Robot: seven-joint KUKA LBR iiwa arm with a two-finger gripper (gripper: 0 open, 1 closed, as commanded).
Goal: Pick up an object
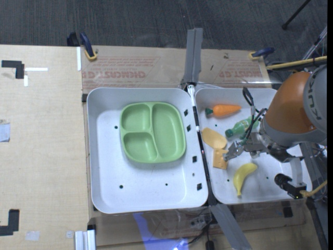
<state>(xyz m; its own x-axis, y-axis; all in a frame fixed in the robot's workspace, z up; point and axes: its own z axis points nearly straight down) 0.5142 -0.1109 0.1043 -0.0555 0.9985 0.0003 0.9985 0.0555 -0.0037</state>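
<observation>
Banana [243, 175] in right bin [260, 197] | pincer [232, 151] just above | grip state unclear

Smooth matt green plastic plate [153, 132], glossy white plastic bins [104, 155], pale wood-grain counter [41, 155], glossy yellow banana [242, 175], shiny orange arm band [291, 105]

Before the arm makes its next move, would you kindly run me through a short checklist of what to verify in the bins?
1. Objects within reach in the right white bin: ok.
2. Gripper over that bin, beside the tan wedge-shaped piece: ok.
3. Object between the fingers: cannot tell.
4. Yellow plastic banana lying apart from its neighbours: ok.
5. Orange plastic carrot unobstructed: ok.
6. Green bottle-like item unobstructed: not ok, arm overlaps it.
</observation>
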